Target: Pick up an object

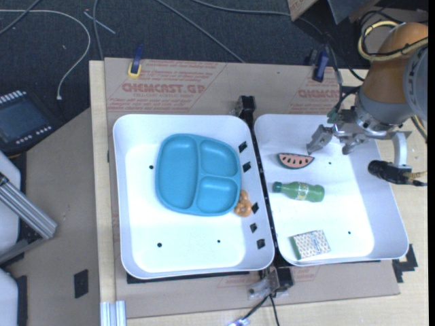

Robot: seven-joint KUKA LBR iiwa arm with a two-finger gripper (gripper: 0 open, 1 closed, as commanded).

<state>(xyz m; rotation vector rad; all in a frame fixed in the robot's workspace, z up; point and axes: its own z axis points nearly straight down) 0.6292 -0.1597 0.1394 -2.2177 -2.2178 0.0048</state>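
The right bin (380,216) holds a watermelon slice (296,160), a green bottle (300,191) lying on its side, and a small patterned packet (310,244). My gripper (334,141) hangs over the back of the right bin, just right of and above the watermelon slice. Its fingers (318,141) are spread apart with nothing between them. In the left bin (136,236) a blue divided plate (198,174) lies flat, and a small orange-brown piece (242,204) rests at the plate's right edge.
A black divider with clips (253,182) runs between the two bins. Blue clamps (136,66) (319,63) hold the cardboard base at the back. Cables lie on the dark floor beyond. A black part of the arm (391,172) overhangs the right bin's right side.
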